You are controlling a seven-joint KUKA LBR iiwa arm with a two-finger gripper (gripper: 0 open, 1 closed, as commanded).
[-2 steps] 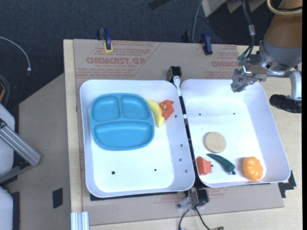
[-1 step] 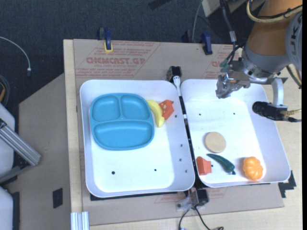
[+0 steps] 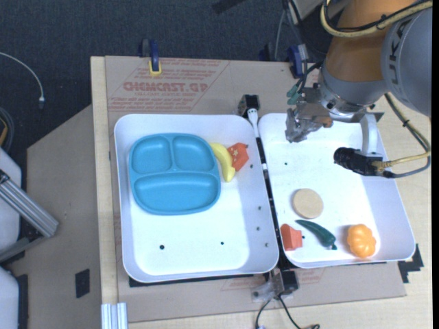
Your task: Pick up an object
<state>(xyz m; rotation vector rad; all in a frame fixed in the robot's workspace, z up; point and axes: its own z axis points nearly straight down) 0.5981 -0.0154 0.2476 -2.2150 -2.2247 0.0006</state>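
- The gripper (image 3: pixel 300 130) is seen in the upper right of the frame, over the far end of the right bin (image 3: pixel 384 204); whether it is spread or pressed together cannot be told.
- Nothing is seen between its fingers.
- Lower in that bin, a tan disc (image 3: pixel 307 203), a green pepper (image 3: pixel 317 232), a red block (image 3: pixel 291 237) and an orange pumpkin (image 3: pixel 361 240) are laid.
- In the left bin (image 3: pixel 199 252), a blue divided plate (image 3: pixel 175 173) is set beside a banana (image 3: pixel 224 162) and an orange piece (image 3: pixel 239 155).

Two white bins on a bench: the left bin (image 3: pixel 137 252) holds a blue tray (image 3: pixel 175 173); the gripper (image 3: pixel 299 130) hangs over the right bin (image 3: pixel 384 204), above a tan disc (image 3: pixel 307 203).
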